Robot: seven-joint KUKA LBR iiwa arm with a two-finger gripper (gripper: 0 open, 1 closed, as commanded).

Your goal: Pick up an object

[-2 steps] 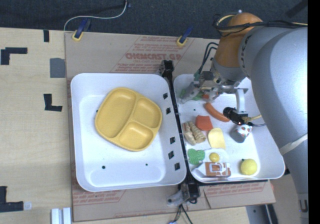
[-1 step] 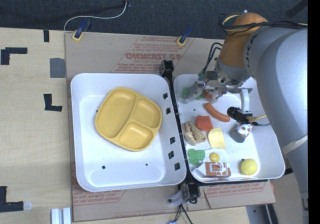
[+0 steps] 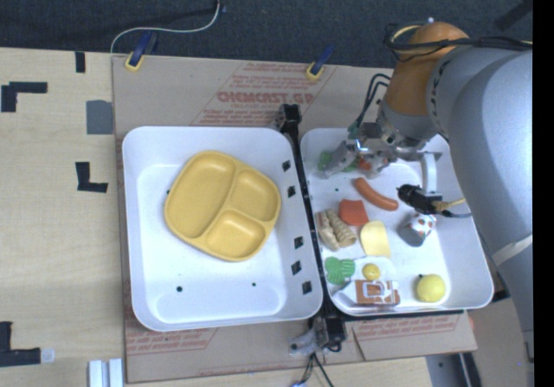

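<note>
Over the right-hand white bin, the grey arm with its orange band reaches in and brings its two-finger gripper low over the bin's far corner, beside a small green piece and just above a long reddish-orange sausage-shaped toy.

If you mean to pick here, choose one item and stay with it. The sausage looks the better target: it lies apart from its neighbours, with bare bin floor on both long sides. Line the fingers across its narrow width, not along it, and come straight down so nothing nearby gets nudged. Keep off the bin's far wall, which sits close to the gripper.

You cannot tell from this angle how wide the jaws stand; the metal parts at the wrist blur together, and nothing is visibly held between them.

The rest of the pickings lie nearer the camera: an orange-red block, a tan ridged piece, a pale yellow block, a round yellow lemon-like toy and a green leafy piece. The left bin carries a yellow sectioned plastic plate.
</note>
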